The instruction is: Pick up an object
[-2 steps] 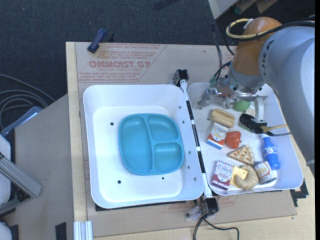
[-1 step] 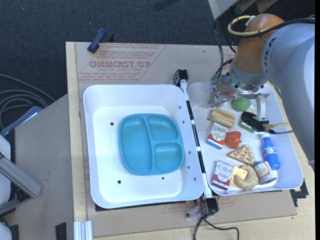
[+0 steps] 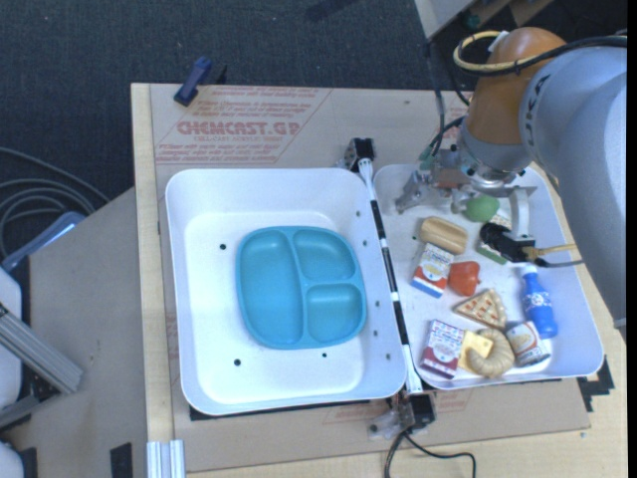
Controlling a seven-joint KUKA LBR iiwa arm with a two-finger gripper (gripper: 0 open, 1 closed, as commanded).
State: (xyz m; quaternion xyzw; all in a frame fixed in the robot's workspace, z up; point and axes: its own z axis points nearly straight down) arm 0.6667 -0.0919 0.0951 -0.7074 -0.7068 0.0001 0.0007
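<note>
Above the right white plastic bin's (image 3: 587, 352) far end, the two-finger gripper (image 3: 468, 195) hangs released over a small round green ball (image 3: 483, 208), poised to straddle it; toy foods crowd nearer that bin's front

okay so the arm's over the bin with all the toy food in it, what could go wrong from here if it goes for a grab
The pincer sits low at the far end of the right bin, by a green object and a tan bread roll; closing there could catch both or knock one aside.

The items lie crowded, the red piece beside the small carton, so a descent may shove neighbours.

The arm hides part of that corner from the camera, so a failed grasp may be hard to spot.
</note>
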